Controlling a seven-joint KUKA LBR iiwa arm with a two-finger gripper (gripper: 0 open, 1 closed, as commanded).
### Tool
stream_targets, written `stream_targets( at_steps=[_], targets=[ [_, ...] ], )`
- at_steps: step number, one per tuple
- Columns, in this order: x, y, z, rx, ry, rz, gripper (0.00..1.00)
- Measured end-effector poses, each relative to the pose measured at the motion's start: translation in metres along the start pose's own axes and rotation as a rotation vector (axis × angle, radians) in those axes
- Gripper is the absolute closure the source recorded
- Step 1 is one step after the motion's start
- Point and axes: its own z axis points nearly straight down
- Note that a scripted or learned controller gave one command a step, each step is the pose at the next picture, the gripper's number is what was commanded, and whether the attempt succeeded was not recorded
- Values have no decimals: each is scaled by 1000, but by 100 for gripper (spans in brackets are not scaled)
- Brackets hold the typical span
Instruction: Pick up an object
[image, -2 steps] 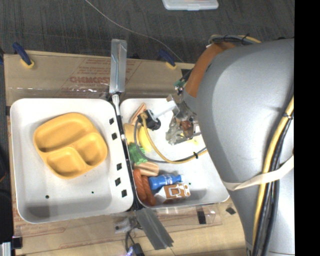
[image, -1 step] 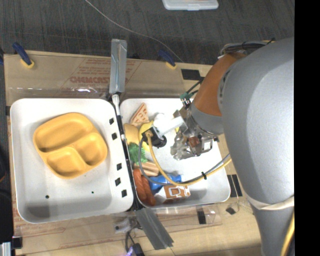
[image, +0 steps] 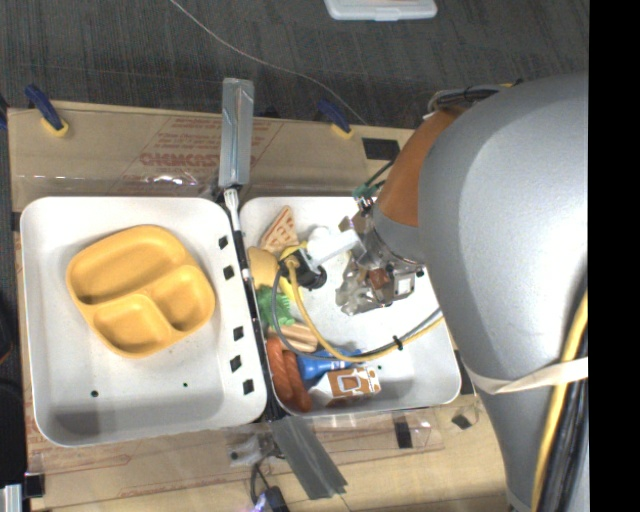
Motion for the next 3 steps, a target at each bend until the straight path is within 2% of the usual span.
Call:
stream_targets(
  at_steps=[1, 2, 3],
  targets=[
    [-32, 28, -59, -2, 7, -16, 100],
    [-74, 37, 96, -4, 14, -50, 100],
    [-52, -8, 98, 0, 7, -4, 100]
  ],
)
